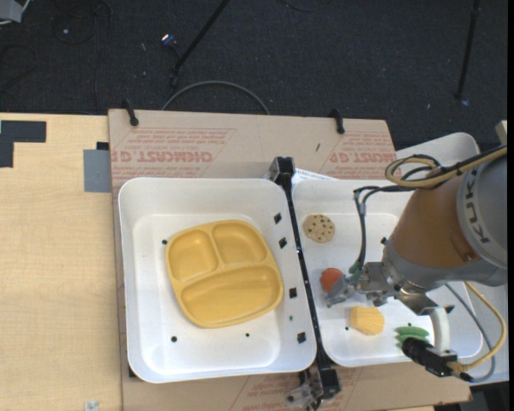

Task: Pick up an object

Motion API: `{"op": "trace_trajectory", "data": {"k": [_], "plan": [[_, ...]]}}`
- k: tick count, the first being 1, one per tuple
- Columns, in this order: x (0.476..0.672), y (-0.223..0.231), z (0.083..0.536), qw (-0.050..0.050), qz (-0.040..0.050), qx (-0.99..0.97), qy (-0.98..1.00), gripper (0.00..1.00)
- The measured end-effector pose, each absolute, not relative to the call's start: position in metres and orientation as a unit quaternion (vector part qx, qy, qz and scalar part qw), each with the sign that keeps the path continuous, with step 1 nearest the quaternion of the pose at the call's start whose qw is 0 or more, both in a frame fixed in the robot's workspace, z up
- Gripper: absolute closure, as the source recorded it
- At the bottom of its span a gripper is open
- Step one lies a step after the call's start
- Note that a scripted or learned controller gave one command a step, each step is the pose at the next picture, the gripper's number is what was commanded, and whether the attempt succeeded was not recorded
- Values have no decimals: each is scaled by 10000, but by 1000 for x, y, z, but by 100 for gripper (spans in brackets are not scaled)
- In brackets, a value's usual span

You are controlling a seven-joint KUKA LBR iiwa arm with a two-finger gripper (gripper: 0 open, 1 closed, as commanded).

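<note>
While my gripper [336,293] is hovering by the red ball [331,277] near the right bin's [373,356] left wall, jaw state unreadable, I'm judging descent next.

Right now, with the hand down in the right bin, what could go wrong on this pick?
1. The hand sits right beside the small red object; a slight offset may nudge it away instead of grasping.
2. The yellow piece lies close below and could get bumped.
3. The divider wall between the bins is near, leaving little room on that side.
</note>
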State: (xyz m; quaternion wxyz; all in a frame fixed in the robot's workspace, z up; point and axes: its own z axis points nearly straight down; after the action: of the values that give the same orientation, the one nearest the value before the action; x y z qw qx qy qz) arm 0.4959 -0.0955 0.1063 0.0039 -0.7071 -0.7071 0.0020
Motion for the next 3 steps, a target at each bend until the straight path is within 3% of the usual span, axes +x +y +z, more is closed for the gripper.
{"op": "trace_trajectory", "data": {"k": [1,3], "plan": [[496,-97,118,32,17,-7090,-7052,100],[501,-101,226,-6,-7,-7067,-7075,100]]}}
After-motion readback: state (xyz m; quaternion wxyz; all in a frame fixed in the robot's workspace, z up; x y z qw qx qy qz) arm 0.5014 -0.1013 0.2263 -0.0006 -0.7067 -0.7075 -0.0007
